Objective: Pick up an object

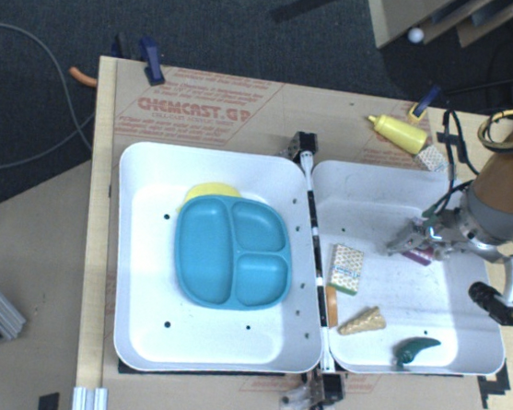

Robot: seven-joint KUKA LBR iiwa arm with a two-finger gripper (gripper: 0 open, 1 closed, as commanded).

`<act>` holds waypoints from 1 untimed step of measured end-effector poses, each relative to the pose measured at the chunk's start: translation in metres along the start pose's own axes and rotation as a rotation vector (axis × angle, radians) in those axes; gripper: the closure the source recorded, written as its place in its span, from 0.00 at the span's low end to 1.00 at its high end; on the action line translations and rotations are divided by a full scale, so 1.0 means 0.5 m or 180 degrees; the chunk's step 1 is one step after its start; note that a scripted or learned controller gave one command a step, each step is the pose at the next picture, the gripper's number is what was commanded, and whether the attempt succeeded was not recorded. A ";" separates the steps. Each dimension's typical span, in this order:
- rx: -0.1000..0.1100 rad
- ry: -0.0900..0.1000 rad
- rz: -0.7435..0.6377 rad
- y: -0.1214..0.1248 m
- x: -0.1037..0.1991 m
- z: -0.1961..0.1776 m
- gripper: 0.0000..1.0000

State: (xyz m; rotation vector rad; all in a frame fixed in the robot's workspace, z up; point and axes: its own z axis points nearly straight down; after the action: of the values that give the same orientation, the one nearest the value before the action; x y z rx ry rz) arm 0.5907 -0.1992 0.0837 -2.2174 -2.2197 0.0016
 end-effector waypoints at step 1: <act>-0.0014 -0.0005 0.0002 0.002 -0.001 -0.023 1.00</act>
State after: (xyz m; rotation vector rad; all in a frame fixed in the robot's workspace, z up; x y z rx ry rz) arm 0.5919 -0.1999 0.0951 -2.2210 -2.2219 -0.0013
